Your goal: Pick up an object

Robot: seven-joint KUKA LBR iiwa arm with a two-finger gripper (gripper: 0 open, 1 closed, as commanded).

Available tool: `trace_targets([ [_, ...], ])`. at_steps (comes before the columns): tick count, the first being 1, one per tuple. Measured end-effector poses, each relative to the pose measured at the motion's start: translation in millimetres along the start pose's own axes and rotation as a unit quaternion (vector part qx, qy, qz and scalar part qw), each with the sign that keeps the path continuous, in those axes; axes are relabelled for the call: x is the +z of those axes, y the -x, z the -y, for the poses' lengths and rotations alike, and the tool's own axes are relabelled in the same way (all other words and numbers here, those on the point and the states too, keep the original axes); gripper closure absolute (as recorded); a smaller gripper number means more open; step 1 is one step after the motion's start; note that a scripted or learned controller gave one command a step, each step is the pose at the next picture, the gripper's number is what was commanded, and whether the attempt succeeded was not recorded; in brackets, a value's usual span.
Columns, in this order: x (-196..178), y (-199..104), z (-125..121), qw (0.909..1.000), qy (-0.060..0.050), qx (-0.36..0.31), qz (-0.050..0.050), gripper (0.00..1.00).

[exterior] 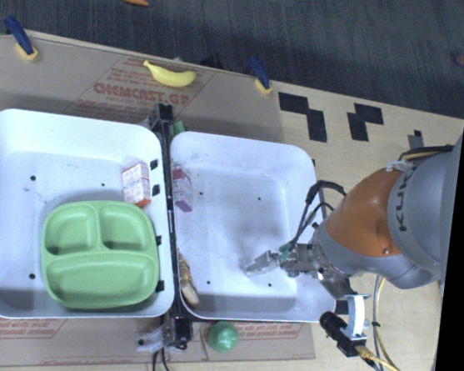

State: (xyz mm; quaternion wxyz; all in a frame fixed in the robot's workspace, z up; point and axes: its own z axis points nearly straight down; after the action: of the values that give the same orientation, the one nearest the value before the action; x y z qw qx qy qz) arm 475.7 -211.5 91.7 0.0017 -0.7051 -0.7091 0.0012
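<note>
The gripper (263, 264) sits low in the right bin (244, 153), near its right wall — whether its jaws are open, I cannot tell. A green tray (102, 253) lies in the left bin (20, 138) — a small carton (136, 183) just beyond it.

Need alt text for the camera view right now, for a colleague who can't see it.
The grey arm reaches from the right, its gripper low in the right bin. The left bin holds a green divided tray and a small carton.
</note>
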Motion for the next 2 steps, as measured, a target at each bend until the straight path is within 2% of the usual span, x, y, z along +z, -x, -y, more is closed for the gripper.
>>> trace_targets([
  [1,-0.5,-8.3,-75.8,1.0000,0.001,0.000,0.000,0.00],
  [2,-10.4,-8.2,-75.7,1.0000,0.000,-0.002,0.000,1.00],
])
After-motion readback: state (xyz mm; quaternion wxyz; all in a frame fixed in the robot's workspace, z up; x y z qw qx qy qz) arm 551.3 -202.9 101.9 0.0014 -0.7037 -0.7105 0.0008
